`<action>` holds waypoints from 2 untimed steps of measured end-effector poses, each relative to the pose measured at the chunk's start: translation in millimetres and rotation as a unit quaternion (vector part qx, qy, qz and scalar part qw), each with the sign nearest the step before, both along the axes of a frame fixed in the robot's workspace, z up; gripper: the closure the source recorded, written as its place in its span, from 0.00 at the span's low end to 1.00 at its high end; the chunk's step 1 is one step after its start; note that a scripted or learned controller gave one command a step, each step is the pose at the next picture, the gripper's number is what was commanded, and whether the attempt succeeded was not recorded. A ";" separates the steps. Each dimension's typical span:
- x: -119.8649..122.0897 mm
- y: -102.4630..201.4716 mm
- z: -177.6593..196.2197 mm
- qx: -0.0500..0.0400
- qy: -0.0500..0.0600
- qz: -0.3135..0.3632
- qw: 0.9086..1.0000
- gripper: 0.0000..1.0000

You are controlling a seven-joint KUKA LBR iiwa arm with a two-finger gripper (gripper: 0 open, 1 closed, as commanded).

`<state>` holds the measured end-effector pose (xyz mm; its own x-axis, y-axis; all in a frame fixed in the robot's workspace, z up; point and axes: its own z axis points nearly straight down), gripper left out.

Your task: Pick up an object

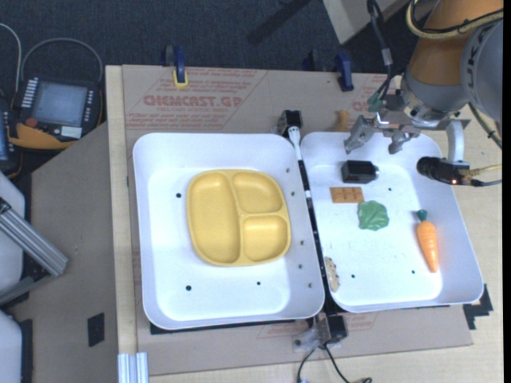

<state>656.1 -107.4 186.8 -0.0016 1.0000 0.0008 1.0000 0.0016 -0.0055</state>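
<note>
1. Worktop (200, 94): brown board with red lettering, carrying two shallow white bins side by side.
2. Left bin (160, 286): holds one yellow divided tray (237, 215) with three compartments, lying flat near the bin's middle.
3. Right bin (383, 282): holds the loose objects listed below.
4. Black block (358, 170): small, dark, in the far part of the right bin, just below the jaws.
5. Brown cracker (346, 195): flat, rectangular, just beside the black block on its near side.
6. Green leafy piece (373, 215): just beside the cracker, toward the bin's middle.
7. Carrot (429, 243): orange with a green tip, lying along the bin's right side, well apart from the other items.
8. Small speckled item (331, 274): at the left edge of the right bin; too small to identify.
9. Gripper (382, 136): at the far edge of the right bin, above the black block; jaws spread wide, with nothing between them.
10. Arm (455, 38): grey with an orange band, entering from the upper right.
</note>
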 end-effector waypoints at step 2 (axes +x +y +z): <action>2.7 -3.8 -88.9 -0.004 -0.006 -0.001 1.000 0.00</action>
